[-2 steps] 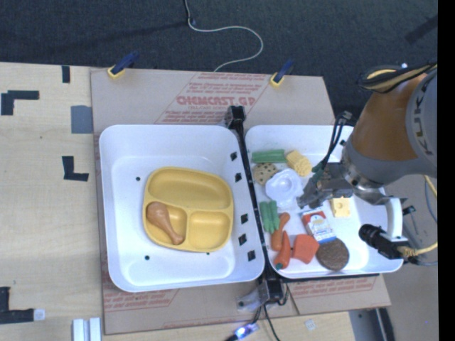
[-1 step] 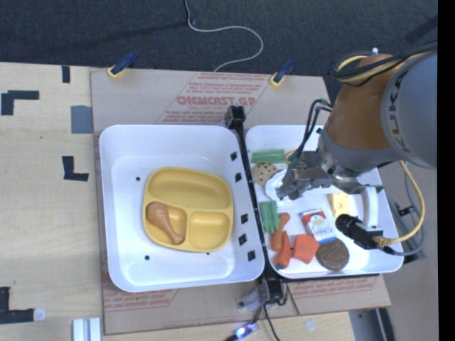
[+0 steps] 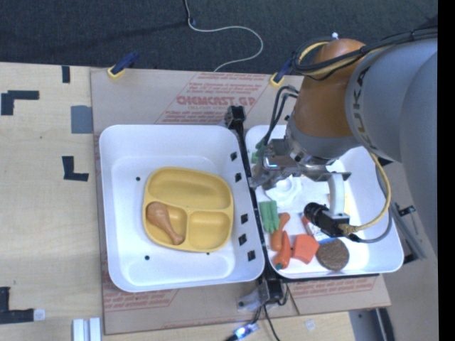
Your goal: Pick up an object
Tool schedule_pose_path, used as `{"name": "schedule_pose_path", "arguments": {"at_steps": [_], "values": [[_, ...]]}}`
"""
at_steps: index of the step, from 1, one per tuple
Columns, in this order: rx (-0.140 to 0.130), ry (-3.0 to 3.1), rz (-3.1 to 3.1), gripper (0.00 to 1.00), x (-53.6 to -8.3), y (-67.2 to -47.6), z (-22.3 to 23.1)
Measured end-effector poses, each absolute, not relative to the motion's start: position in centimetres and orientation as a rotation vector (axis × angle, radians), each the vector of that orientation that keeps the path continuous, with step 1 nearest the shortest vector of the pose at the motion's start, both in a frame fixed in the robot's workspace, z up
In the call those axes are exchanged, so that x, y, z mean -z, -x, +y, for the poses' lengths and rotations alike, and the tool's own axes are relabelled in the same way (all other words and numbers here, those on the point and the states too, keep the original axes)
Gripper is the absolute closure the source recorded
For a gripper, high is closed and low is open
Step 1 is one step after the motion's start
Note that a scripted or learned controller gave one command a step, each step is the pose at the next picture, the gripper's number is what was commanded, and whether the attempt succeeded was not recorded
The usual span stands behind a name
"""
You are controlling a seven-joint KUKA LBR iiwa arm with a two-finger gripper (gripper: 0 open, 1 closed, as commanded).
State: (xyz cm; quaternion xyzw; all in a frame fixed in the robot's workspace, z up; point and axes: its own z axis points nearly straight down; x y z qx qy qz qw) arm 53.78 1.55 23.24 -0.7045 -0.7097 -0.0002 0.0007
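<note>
The arm's wrist hangs over the upper left part of the right bin (image 3: 380, 261), and the gripper (image 3: 284, 182) is hidden beneath the grey flange, so whether it is spread or pressed together cannot be told from this slant. Nothing shows held in it.

The candidates for a pick lie toward the near edge of that bin from the gripper. The green block (image 3: 268, 215) sits closest, just below it, with its long axis running roughly from the far side to the near side, beside the wall between the bins. Near it, farther toward the front, are the orange carrot pieces (image 3: 282, 241), an orange-red block (image 3: 306, 248) and a brown round cookie (image 3: 332, 254) close to the front rim. A white object (image 3: 286, 188) lies almost directly under the wrist (its outline is hard to read against the white floor).

The left bin (image 3: 117, 190) holds a yellow divided plate (image 3: 199, 187) with a drumstick (image 3: 166, 221) in its near left compartment, well apart from the gripper.

Judged from this, a short move toward the front would bring the gripper over the green block; the dividing wall crowds its left side, and the neighbouring carrot pieces leave little open room on the right
</note>
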Motion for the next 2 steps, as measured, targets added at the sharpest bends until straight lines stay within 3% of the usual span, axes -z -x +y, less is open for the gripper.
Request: {"name": "schedule_pose_path", "arguments": {"at_steps": [1, 2], "values": [[-0.005, 2.22, -2.221, 1.0, -21.6, -54.1, 0.9], [-0.001, 2.218, -2.223, 1.0, -23.2, -53.7, 2.2]]}}
